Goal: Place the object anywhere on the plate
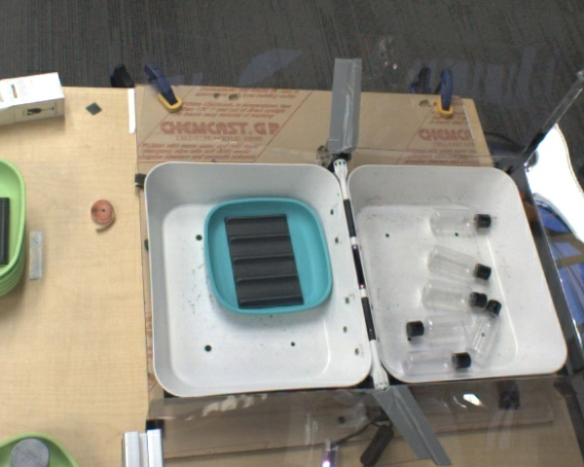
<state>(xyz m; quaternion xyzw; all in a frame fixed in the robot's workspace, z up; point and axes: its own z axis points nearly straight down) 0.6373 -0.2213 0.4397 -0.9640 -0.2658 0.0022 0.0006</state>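
Bench [68, 358] of pale wood bears two white bins. The left bin [175, 348] holds the teal plate [219, 251], which lies flat near the bin's middle. A ribbed black block [263, 259] rests on the plate's centre. The right bin [389, 202] lies just right of the plate's bin, their rims touching. In it, well right of the plate, lie six clear vials [453, 270] with black caps, scattered on their sides. A small red disc [101, 212] sits on the bench, left of the plate.
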